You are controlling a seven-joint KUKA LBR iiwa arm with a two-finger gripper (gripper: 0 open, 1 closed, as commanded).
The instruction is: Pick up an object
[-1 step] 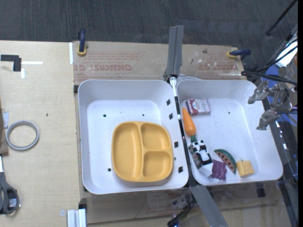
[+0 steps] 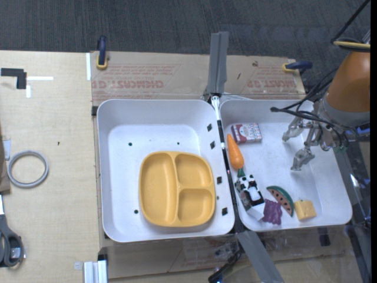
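Camera view: carrot (image 2: 235, 152), orange with green tip, lies lengthwise against right bin's (image 2: 341, 217) left wall, green end nearest the camera. Gripper (image 2: 297, 147) hangs over that bin, fingers apart, holding nothing.

1. I see red print on the cardboard sheet (image 2: 141, 75) behind the left bin. It's upside down from my camera, and "CHEMCAS..." is my best guess at the large word. The smaller lines under it are too small to read.
2. The same red print is on the cardboard piece (image 2: 268, 82) behind the right bin, also inverted, and only partly legible.
3. The small red-and-white box (image 2: 246, 132) in the right bin has a printed label that I can't read.
4. I can't read anything else.
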